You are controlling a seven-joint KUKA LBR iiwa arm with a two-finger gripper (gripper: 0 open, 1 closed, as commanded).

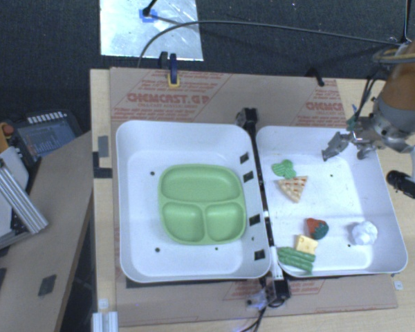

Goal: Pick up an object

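In your right bin (380, 206), six loose items: a green leafy piece (283, 168) near the left wall; a tan waffle wedge (292, 187) just below it; a red-and-teal piece (317, 227) mid-floor; a yellow block (306, 244) touching green bean pods (295, 259) at the near-left corner; a crumpled white lump (363, 233) near the right edge.

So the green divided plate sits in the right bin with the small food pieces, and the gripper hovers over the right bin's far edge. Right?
Not quite. The camera view shows the green divided plate alone in the left bin; the small food pieces lie in the right bin. The rest holds: the gripper hovers over the right bin's far edge.
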